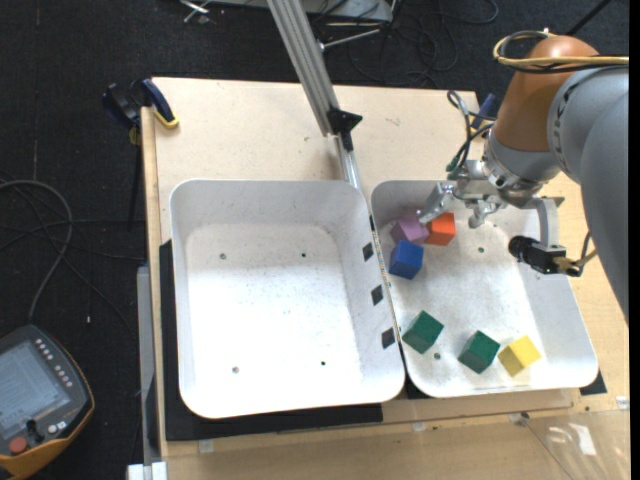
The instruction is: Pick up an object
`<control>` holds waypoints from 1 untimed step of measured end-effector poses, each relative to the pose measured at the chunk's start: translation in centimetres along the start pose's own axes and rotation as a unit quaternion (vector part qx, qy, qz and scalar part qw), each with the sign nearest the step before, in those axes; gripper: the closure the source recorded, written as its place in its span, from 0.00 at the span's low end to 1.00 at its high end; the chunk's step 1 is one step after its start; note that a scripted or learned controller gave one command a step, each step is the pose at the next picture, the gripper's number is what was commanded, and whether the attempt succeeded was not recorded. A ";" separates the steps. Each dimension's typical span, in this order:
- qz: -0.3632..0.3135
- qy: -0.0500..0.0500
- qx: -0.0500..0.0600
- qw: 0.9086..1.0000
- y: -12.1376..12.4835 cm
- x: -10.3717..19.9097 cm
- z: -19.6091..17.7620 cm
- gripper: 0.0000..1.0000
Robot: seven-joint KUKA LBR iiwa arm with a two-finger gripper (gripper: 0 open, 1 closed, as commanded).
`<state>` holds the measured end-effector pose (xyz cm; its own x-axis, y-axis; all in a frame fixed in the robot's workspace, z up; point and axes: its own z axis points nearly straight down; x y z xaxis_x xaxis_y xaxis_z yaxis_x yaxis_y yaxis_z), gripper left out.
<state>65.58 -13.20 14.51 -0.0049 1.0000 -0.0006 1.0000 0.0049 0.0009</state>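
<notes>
Camera view: pincer (441, 211) hangs just above the orange cube (441, 230); its opening cannot be told.

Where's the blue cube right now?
The blue cube lies in the right bin, near its left wall, just below the purple cube and left of the orange cube.

Two white bins: left bin (200, 218), right bin (560, 318). Six blocks, all in the right bin: purple (408, 231), orange (441, 230), blue (406, 260) at far end. Two green (424, 331) (479, 351) and one yellow (519, 355) near.

No text, label or number is legible on anything here.
</notes>
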 end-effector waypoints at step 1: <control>0.000 -0.001 -0.002 1.000 0.0 -0.2 -1.5 1.00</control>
<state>65.56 -13.38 16.01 -0.0047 1.0000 -0.0033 1.0000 0.0048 0.0052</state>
